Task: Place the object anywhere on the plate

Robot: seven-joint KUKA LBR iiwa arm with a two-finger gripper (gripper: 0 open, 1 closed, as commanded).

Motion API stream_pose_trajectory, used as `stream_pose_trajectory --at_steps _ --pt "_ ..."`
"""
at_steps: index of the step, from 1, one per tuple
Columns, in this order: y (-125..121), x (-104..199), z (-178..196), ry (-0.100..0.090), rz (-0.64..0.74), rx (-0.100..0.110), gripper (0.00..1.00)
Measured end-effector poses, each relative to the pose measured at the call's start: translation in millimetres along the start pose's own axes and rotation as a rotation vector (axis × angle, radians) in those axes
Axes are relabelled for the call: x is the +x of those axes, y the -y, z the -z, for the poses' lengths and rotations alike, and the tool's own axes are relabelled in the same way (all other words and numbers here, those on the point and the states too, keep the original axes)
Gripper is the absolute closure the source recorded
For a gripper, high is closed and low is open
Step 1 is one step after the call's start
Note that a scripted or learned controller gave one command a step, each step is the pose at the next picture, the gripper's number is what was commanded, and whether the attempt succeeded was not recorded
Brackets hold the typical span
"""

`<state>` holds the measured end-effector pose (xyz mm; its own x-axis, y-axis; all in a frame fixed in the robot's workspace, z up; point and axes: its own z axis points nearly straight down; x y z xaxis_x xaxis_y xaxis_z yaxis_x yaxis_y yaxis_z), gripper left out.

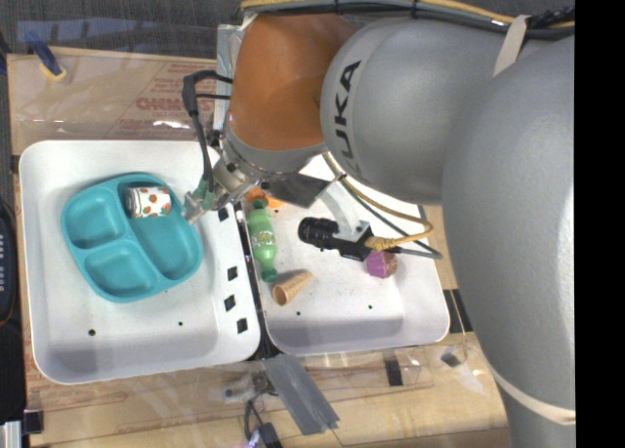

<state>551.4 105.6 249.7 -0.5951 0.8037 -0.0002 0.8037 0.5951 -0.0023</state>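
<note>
A teal divided plate lies in the left white bin. A small white can with orange spots rests on its side in the plate's upper right compartment. My gripper hangs just to the right of the can, over the plate's right rim near the wall between the bins. Nothing shows in its grasp. The grey arm with its orange band covers the top of the right bin.
The right white bin holds a green bottle along its left wall, an ice-cream cone below it and a small pink-purple thing further right. Cardboard lies behind the bins.
</note>
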Motion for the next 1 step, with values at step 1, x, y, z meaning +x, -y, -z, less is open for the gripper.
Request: stream_pose_trajectory --at_steps 1 --pt "0.2 -0.2 -0.3 0.0 0.0 0.001 0.0"
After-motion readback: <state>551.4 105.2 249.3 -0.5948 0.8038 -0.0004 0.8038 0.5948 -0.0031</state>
